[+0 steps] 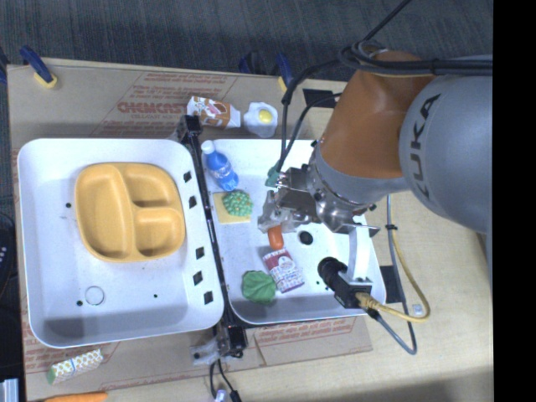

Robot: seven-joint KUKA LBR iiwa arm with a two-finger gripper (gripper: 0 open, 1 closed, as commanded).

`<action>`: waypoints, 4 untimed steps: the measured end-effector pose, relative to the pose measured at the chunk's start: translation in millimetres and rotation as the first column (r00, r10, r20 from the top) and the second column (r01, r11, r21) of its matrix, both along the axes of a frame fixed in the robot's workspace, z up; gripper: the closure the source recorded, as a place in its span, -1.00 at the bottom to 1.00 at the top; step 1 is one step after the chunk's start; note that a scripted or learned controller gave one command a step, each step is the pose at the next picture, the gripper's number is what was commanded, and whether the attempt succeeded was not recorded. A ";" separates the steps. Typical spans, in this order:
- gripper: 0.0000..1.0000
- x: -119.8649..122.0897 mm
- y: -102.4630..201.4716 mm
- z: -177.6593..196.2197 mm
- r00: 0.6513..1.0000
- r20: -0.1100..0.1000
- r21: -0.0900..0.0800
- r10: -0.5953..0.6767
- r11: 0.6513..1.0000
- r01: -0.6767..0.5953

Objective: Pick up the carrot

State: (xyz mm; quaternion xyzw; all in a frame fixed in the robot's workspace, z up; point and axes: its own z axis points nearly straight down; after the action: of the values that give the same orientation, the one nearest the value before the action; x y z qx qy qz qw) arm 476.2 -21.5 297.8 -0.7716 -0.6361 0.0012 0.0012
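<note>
Closest to you in the right bin (pixel 293 312) lie a green leafy toy (pixel 259 286) and a small red and white packet (pixel 284 270), and just past the packet you see the carrot (pixel 275 238), a little orange piece lying right under the claw (pixel 276 216). The carrot looks light, hard and smooth, so it may slip; take it across its middle. The claw sits right on top of it, and you cannot tell if it has closed, while the yellow tray (pixel 130 209) rests far off in the left bin (pixel 42 249).
</note>
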 end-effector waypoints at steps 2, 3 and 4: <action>1.00 0.1 5.1 -11.1 1.000 0.000 0.000 -0.001 1.000 0.001; 1.00 0.2 18.6 -2.4 0.999 0.001 0.000 0.039 0.999 -0.039; 1.00 1.1 14.0 1.2 1.000 0.001 -0.001 0.010 1.000 -0.010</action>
State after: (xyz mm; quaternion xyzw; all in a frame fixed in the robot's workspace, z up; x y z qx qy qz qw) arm 477.3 -7.5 299.1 -0.7685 -0.6398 0.0013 0.0005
